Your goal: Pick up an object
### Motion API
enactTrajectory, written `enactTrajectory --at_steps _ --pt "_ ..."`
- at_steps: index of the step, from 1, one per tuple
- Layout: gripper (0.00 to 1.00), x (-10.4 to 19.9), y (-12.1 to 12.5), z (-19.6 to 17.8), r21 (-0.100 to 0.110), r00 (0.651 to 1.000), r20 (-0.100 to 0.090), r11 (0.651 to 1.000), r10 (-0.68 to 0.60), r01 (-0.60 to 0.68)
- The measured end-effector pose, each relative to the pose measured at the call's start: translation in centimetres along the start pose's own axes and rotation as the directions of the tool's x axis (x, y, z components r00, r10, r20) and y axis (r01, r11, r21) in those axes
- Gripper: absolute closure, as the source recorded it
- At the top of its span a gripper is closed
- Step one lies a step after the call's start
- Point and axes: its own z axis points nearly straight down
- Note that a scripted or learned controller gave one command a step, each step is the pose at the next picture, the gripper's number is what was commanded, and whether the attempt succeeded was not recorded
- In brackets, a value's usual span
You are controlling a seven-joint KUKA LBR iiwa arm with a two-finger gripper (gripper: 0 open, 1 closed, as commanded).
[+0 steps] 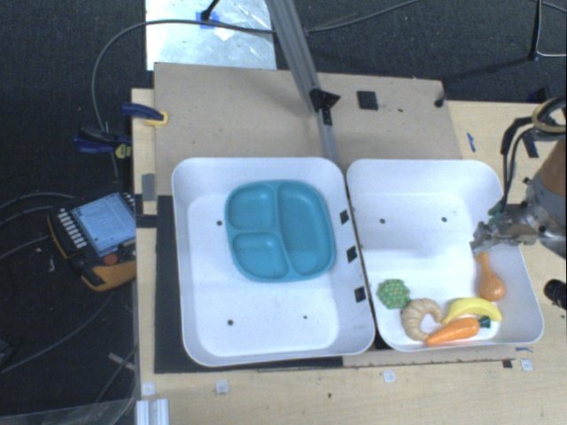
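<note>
While I watched from the overhead camera, the end effector (498, 231) sat at the right edge of the right bin (416, 184), low over its wall, and I could not tell from that angle what state it was in. Just below it lay an orange drumstick-shaped toy (489, 280), its narrow end pointing up toward the tool, and that looked like the nearest candidate for a pick. The rest of the toys were crowded into the bin's near right corner: a banana (473, 308), a carrot (454, 330), a croissant (420, 315) and a small green piece (392, 292), several of them touching. The left bin (204, 326) held only a blue divided plate (280, 230). My worry was the bin wall: the drumstick lay so near it that a descent might clip the rim or pin the toy against the side instead of closing around it. Its rounded, tapered shape could also squirt out of a closing grip, and a nudge might shove it into the banana and scatter the pile.
</note>
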Motion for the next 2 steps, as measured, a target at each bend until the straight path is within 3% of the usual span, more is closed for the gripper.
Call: enactTrajectory --at_steps 2 --pt "1.00 0.8 -0.2 -9.7 -0.001 1.000 0.000 1.000 -0.002 0.002"
